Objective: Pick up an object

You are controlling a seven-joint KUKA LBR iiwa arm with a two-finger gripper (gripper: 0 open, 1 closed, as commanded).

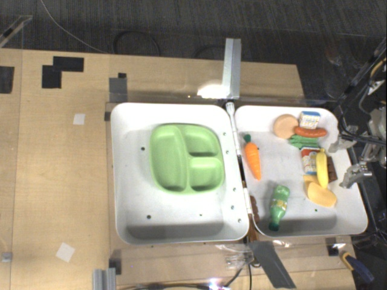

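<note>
The pincer (358,173) hangs at the right rim of the right bin (284,222), and I cannot tell its state because it is small and partly hidden. Nothing is seen in it. Nearest to it lie the banana (322,168) and the yellow wedge (320,195), touching each other. Further away are the green bottle (278,205) and the carrot (252,159). The left bin (130,162) carries a green tray (184,159). I think the crowded pieces are the risk: a descent there may push one aside or catch two together.
</note>
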